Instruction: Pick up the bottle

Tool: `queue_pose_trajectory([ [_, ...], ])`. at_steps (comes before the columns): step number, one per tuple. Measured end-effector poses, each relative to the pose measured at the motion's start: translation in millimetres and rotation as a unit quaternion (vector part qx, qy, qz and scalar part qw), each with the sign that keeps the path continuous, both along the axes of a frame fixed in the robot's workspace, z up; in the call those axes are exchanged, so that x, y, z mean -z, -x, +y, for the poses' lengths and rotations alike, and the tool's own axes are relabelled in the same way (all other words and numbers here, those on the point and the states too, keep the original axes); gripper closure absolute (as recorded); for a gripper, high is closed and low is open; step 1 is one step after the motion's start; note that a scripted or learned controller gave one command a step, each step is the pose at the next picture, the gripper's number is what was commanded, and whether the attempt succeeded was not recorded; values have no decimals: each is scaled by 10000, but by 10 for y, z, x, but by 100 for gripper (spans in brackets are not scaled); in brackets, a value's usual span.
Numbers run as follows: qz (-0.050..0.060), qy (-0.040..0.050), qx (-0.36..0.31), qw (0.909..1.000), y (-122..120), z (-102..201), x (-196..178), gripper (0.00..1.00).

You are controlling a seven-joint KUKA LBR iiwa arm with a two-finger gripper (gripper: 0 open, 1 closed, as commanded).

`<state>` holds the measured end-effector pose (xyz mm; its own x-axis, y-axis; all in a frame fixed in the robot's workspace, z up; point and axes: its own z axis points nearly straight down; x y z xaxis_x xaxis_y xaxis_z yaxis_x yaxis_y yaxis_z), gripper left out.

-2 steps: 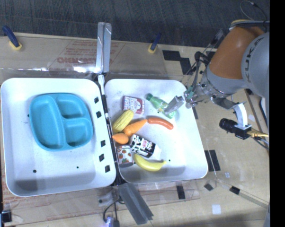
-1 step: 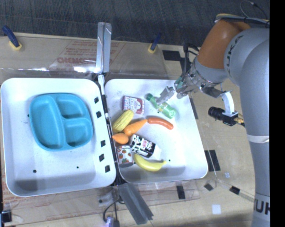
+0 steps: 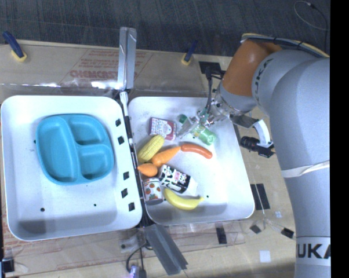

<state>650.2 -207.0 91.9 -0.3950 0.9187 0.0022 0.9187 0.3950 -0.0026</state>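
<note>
My gripper (image 3: 202, 119) low in the right white bin (image 3: 232, 178), upper right part, wrist slanting in from the right. A small clear plastic bottle with a green end (image 3: 204, 133) lies right at my fingertips; cannot tell from this angle whether my fingers are spread or clamped on it, or if they touch it at all. Just below the bottle: orange-red sausage (image 3: 196, 150). Left of it: pink carton (image 3: 162, 127), yellow corn cob (image 3: 151, 147), orange carrot (image 3: 162, 157). Lower: black-and-white carton (image 3: 175, 180), yellow banana (image 3: 182, 201). Left white bin (image 3: 24, 213) holds a blue sectioned plastic tray (image 3: 74, 147)
</note>
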Motion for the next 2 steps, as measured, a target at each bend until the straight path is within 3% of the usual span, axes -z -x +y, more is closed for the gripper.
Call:
queue_pose_trajectory([
  [1, -4, 4, -31, 10000, -13, 16, -110, 100],
  [2, -18, 13, 1240, 9923, -72, 263, -1206, 100],
])
